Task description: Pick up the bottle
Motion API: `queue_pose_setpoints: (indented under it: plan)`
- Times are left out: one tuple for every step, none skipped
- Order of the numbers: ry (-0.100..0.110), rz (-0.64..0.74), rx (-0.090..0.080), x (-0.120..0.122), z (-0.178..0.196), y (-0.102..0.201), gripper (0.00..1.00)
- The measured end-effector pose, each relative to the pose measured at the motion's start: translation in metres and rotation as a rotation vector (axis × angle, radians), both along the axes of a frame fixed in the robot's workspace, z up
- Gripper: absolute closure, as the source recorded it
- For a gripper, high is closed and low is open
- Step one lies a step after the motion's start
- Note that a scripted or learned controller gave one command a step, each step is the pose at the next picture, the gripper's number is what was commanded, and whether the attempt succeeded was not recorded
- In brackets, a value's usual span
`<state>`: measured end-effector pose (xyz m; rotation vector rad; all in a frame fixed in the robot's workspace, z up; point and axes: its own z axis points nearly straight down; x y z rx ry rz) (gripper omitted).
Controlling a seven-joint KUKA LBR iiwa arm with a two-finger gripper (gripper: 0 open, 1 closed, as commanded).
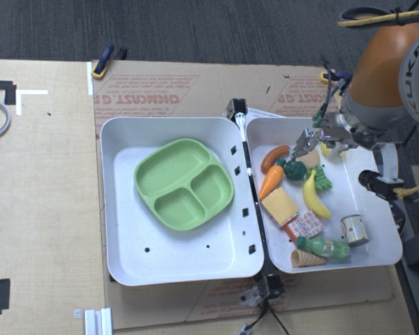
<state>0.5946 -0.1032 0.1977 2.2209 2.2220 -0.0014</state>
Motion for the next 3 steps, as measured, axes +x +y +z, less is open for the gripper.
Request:
queue_pose_setpoints:
  plan:
    - [-0.011,0.188,-0.004,-0.016,-0.1,-0.017,0.0]
    - [-0.016,0.184,-0.01,-0.015,-0.09,-0.02,1.0]
    - [0.0,0.023,0.0,-0.019,-0.006,0.06,1.0]
